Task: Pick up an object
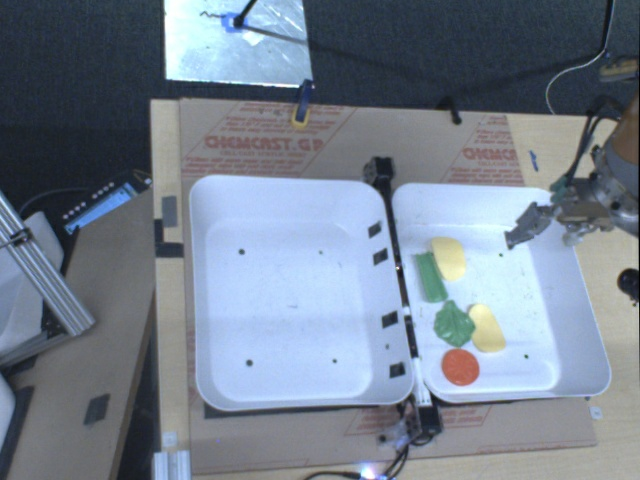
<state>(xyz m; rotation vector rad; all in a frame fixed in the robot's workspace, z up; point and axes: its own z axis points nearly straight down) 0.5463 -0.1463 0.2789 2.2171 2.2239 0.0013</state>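
The two-finger gripper [522,230] hangs over the upper right part of the right-hand shallow white bin [575,313], with nothing between its fingers; how wide they stand I cannot tell. All the pickable things lie in that bin, toward its left wall. Nearest the gripper is the pale yellow rounded plastic piece [449,257], down and to the left of it. Touching that piece's left edge is a green stick-shaped piece [430,276], its long axis running up and down the bin. Below them sit a green leafy piece [454,321], a second yellow oval piece [487,329] and a flat orange-red disc [460,367]. Judging by position, the pale yellow piece is the likeliest target.
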